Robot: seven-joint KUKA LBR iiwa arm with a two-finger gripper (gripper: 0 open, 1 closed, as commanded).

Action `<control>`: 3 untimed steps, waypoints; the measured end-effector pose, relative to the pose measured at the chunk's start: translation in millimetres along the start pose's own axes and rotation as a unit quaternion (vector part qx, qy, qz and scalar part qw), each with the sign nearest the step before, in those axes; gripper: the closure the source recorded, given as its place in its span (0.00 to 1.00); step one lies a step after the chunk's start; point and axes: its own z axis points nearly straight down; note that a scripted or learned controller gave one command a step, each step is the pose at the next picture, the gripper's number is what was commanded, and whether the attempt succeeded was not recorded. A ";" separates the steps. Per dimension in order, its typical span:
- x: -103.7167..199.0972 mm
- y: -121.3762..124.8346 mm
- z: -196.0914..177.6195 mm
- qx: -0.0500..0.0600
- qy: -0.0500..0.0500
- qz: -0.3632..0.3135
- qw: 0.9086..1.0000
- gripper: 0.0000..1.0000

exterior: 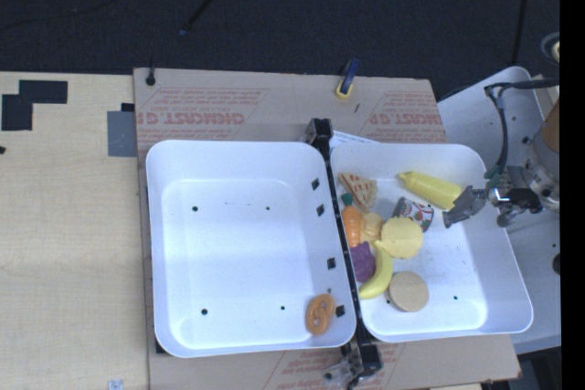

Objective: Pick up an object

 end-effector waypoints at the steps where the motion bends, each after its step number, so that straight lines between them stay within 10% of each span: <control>1: 41.4 37.6 185.2 0.002 0.001 -0.002 1.000 0.00; 2: 37.6 36.4 168.5 0.002 0.001 0.003 1.000 1.00; 3: 81.1 51.7 79.0 -0.004 0.001 -0.003 1.000 1.00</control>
